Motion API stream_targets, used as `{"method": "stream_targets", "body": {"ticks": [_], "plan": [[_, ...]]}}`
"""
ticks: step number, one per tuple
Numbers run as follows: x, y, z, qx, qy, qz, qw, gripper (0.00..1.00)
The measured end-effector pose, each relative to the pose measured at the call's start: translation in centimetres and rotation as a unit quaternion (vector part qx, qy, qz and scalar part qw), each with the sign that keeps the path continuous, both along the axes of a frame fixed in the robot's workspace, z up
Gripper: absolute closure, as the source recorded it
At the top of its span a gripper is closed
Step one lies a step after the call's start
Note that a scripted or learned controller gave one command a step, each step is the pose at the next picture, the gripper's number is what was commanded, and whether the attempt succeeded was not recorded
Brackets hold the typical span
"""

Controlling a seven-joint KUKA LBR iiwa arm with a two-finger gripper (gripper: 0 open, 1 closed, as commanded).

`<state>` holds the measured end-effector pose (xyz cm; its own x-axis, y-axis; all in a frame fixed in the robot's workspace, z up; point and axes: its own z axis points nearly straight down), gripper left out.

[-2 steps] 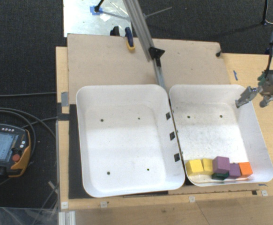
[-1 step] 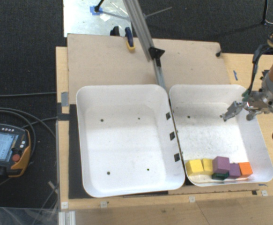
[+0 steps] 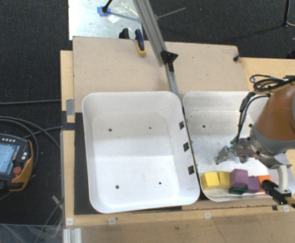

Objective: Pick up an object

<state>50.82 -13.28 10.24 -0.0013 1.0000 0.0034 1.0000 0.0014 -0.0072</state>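
Lying flat, the yellow block (image 3: 211, 179) runs left-right (beside purple block (image 3: 240, 176)).

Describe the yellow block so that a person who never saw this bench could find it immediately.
Look in the right bin, along its near edge, where a few small blocks lie together. The yellow block is the leftmost of them, beside the purple block and the dark green piece. It is the only yellow one.
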Motion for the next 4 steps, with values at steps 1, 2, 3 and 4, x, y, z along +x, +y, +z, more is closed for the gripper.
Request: {"method": "stream_targets", "body": {"ticks": [1,2,3,4], "plan": [[5.2,6.5,9.3,-0.0011,-0.01,0.006,0.9999,0.0],[0.0,3.6,-1.2,-0.0014,0.0,-0.002,1.0,0.0],[-1.2,7.7,9.2,-0.0013,-0.008,0.004,1.0,0.0],[-2.4,2.5,7.7,-0.003,-0.004,-0.003,1.0,0.0]]}}
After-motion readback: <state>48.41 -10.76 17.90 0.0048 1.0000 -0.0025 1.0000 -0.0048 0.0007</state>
